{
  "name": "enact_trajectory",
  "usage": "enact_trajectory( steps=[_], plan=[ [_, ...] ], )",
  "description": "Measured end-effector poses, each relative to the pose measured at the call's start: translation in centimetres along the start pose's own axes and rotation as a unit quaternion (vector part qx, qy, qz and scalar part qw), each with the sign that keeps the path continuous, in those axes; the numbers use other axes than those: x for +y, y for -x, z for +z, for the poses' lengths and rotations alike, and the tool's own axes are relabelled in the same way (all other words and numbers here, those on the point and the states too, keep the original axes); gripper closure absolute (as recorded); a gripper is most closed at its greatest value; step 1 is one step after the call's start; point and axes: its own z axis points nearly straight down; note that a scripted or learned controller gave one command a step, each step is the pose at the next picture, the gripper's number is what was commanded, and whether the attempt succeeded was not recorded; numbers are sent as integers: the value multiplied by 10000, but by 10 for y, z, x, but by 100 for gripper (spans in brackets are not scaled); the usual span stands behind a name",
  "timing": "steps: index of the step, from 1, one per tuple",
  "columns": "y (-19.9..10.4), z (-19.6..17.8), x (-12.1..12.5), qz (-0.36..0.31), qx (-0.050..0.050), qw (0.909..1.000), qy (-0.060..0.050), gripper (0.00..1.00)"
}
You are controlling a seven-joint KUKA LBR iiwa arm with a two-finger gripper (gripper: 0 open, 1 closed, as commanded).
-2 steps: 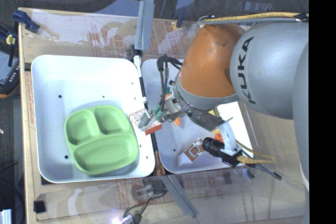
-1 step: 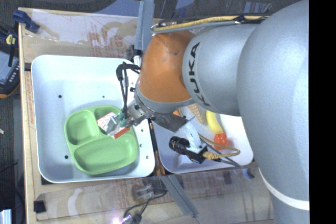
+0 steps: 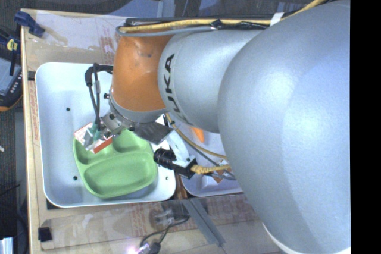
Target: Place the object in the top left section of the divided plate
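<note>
Gripper [image 3: 95, 135] low over green divided plate [image 3: 116, 172], at its top left section, near left bin [image 3: 50, 128] front edge. Small red-white object [image 3: 98, 141] there; grip state unclear. Release and retreat apparently remain.

Arm over the left bin, gripper at the divided plate.

You see the grey arm [image 3: 262, 98] reaching in from the right, its orange band [image 3: 138, 77] above the left white bin [image 3: 50, 122]. The gripper [image 3: 95, 135] sits over the top left section of the green divided plate [image 3: 116, 175], where a small red-and-white object [image 3: 101, 141] lies.
</note>
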Motion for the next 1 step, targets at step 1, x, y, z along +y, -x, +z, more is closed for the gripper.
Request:
enact_trajectory(
  steps=[1],
  plan=[
    [0,0,0,3,-1,10000,1,0]
  ],
)
